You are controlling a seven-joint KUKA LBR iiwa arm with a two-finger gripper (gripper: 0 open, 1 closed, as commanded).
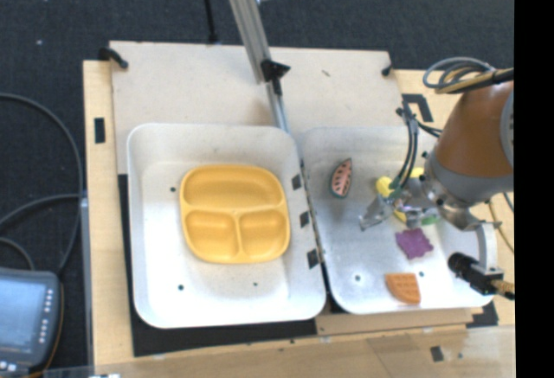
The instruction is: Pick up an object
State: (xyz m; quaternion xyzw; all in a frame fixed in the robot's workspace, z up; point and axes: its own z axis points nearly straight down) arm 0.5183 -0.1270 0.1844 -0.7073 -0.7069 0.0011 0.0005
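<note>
The tabletop carries two shallow white bins side by side. The left bin, well away from the claw, holds a yellow divided plate. The right bin lies under the arm, grey with an orange band, which reaches in over it. The claw hangs low near the middle of the right bin; how far open it is cannot be told, nor whether it has hold of anything. A purple piece lies just below and right of the claw, an orange piece further below, a red slice up and left, and a small yellow object just above it.
</note>
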